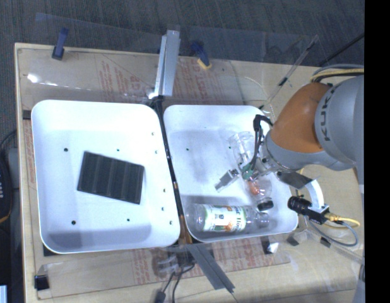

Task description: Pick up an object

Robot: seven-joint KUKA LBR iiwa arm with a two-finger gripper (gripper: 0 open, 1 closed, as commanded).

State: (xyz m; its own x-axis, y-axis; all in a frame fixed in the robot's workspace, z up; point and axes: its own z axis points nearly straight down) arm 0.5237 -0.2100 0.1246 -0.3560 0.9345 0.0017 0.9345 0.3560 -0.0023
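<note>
Clear plastic bottle (225, 219) lies just below the pincer (236, 175), whose grip state is unclear.

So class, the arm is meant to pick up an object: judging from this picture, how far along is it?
Done: the arm has reached into the right bin, with the gripper low over small clear items. In hand: nothing visibly held. Left: grasping and lifting; the bottle lies at that bin's near wall and the dark ribbed panel lies flat in the left bin.
</note>
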